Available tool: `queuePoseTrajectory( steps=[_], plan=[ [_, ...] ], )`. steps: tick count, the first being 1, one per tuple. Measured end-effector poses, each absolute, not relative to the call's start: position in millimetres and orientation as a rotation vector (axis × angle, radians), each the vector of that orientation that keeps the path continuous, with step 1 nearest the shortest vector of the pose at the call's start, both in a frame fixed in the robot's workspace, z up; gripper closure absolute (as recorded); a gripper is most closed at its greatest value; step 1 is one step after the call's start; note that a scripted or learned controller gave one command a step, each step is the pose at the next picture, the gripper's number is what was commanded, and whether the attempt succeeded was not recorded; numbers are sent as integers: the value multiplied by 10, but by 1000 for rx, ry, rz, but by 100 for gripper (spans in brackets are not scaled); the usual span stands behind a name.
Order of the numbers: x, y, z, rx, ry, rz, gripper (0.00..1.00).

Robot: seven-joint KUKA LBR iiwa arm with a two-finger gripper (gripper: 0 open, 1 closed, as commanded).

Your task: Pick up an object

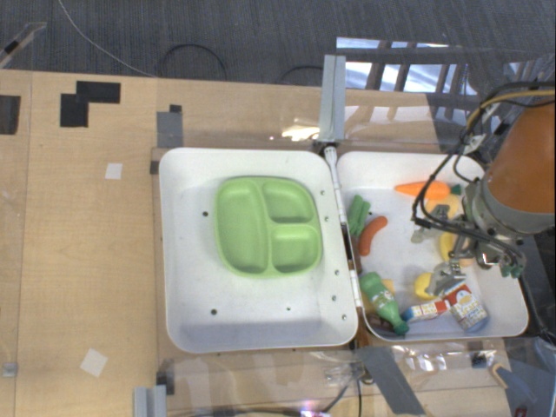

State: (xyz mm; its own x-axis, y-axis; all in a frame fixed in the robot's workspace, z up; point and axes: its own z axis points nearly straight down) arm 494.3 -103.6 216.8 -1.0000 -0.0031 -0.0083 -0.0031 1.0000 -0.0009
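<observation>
Green moulded divided plate (265, 226) in left bin (187, 320); metal hand (449, 278) over toys.

Two white bins (182, 259), one green divided plate (265, 226), several small toys in the right bin.

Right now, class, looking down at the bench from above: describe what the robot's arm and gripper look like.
The arm enters from the right: a rounded grey body with a broad orange band above the wrist. Black and yellow cables loop around it. The gripper is a small assembly of grey metal and black parts.
</observation>
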Motion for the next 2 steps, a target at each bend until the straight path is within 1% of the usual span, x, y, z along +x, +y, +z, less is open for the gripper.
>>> queuePoseTrajectory(
  steps=[1,2],
  plan=[
    [4921,-1050,1135,72,3127,-2,0],
    [5110,-1571,908,-80,3123,-4,0]
  ],
)
